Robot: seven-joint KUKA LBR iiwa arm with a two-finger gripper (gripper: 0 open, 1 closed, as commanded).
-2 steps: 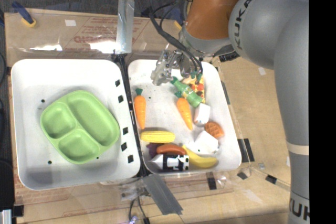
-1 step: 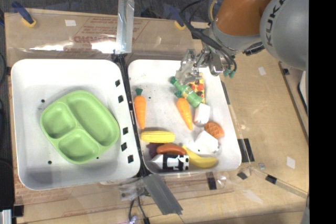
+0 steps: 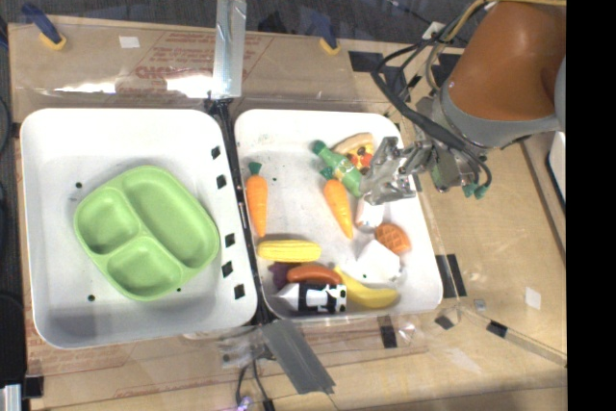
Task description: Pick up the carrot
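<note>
Two carrots lie in the right bin (image 3: 289, 135). One carrot (image 3: 256, 202) rests upright along the bin's left wall, green top pointing away. The other carrot (image 3: 338, 206) lies slanted near the middle of the bin. My gripper (image 3: 383, 180) hangs just right of that second carrot, above the bin's right side, fingers open with nothing between them. The grey arm with its orange band reaches in from the upper right.
The right bin also holds a green bottle (image 3: 334, 160), a pizza slice (image 3: 356, 146), a corn cob (image 3: 289, 251), a banana (image 3: 371, 294), a croissant (image 3: 393, 238) and a black-and-white carton (image 3: 320, 299). A green divided plate (image 3: 144, 231) sits in the left bin (image 3: 58, 140).
</note>
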